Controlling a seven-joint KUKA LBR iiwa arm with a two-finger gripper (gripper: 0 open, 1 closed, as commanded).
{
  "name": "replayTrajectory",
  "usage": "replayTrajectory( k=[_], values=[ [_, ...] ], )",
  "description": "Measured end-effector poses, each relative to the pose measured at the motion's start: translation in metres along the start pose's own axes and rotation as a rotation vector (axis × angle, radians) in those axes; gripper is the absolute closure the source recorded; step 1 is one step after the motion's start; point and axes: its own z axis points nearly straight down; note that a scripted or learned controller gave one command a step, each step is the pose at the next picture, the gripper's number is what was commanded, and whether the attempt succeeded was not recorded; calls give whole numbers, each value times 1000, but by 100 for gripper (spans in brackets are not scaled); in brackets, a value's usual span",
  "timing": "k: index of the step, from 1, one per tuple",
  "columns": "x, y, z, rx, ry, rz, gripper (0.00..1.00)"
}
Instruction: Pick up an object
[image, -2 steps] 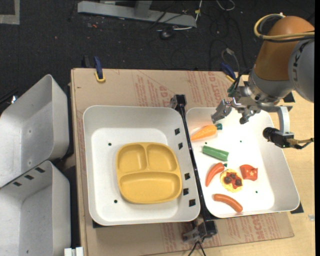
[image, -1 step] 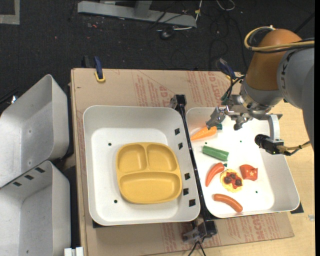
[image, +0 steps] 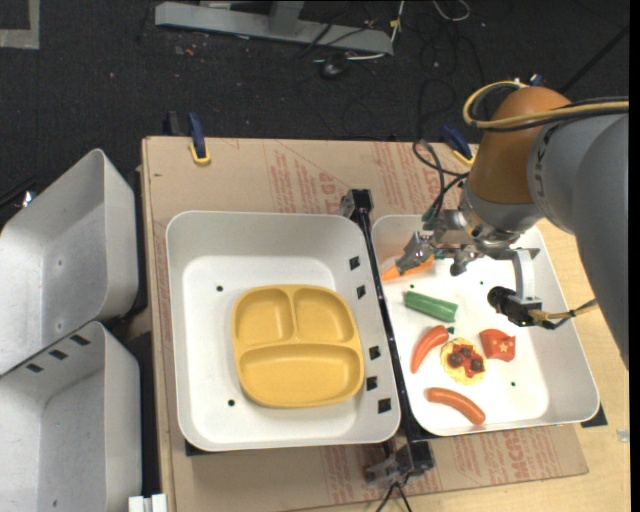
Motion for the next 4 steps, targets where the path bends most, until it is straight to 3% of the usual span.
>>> replayTrajectory(
  k=[1,2,4],
  values=[
    [1,-1,45,-1,0,3,0],
    [0,1,32,-7,-2,3,100],
    [-1,3,-65,-12,-2,0,100]
  ],
)
